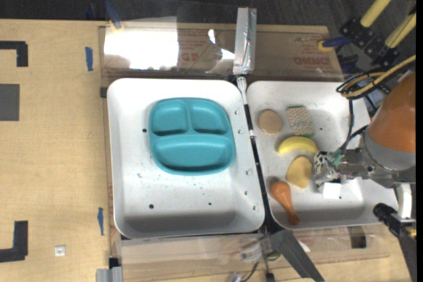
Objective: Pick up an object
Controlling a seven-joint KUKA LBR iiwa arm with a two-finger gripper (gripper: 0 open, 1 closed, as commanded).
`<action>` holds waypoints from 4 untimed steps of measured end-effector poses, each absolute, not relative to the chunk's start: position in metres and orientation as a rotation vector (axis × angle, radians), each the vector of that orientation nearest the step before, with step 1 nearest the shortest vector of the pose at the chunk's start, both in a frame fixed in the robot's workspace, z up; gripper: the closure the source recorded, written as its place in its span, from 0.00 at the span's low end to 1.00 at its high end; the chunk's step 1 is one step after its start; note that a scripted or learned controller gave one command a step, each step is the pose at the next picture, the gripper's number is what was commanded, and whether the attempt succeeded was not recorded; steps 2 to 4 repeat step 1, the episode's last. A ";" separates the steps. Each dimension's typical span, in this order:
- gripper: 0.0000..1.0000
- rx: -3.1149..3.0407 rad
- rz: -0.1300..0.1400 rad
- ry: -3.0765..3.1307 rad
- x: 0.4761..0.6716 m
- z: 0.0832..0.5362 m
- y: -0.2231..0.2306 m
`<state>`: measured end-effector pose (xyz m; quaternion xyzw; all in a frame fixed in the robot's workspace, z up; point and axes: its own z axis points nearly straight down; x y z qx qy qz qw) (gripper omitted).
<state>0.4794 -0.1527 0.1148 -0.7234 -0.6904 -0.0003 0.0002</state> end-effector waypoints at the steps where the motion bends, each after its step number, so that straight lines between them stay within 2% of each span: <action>1: 1.00 -2.456 -0.004 -1.960 0.490 0.202 -0.084; 4: 1.00 -2.456 -0.004 -1.960 0.490 0.202 -0.084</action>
